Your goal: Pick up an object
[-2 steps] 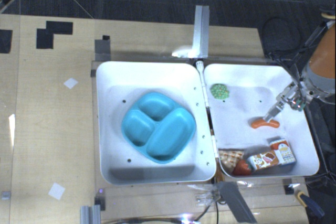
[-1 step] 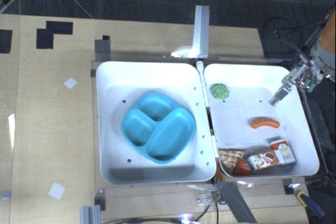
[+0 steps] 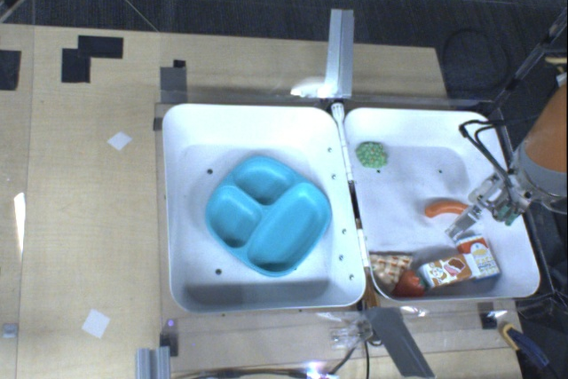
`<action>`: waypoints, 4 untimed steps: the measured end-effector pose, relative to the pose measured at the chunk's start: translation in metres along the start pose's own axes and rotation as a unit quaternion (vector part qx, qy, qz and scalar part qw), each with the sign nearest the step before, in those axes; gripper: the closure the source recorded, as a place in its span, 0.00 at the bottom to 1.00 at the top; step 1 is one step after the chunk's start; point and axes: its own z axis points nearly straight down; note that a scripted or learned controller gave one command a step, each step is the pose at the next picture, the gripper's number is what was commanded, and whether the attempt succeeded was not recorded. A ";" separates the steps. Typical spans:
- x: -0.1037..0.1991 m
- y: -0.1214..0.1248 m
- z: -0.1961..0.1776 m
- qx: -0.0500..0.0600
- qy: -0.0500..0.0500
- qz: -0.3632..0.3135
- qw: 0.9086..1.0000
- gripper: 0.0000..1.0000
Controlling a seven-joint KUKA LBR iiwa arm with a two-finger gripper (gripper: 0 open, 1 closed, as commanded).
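Open floor beyond green ball (image 3: 372, 155)

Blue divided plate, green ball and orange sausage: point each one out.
blue divided plate (image 3: 269, 214): camera view, on the ridge where its three compartments meet, in the left bin.
green ball (image 3: 372, 155): camera view, middle of the ball, right bin's far left.
orange sausage (image 3: 443, 209): camera view, middle of its length, beside the pincer.

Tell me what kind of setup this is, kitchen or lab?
Likely a robot lab picking bench, not a kitchen: two white bins fixed on a wooden bench, toy food such as an orange sausage and a blue divided plate, and the arm's hand reaching in.
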 end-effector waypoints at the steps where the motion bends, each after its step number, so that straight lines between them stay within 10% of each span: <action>1: -0.043 0.043 -0.009 -0.001 -0.002 -0.061 0.998 0.00; 2: 0.021 0.050 0.039 -0.002 -0.005 0.012 1.000 0.00; 3: -0.007 0.071 -0.068 -0.001 -0.002 0.012 1.000 0.00; 4: 0.001 0.008 0.001 0.000 0.000 0.036 0.999 0.00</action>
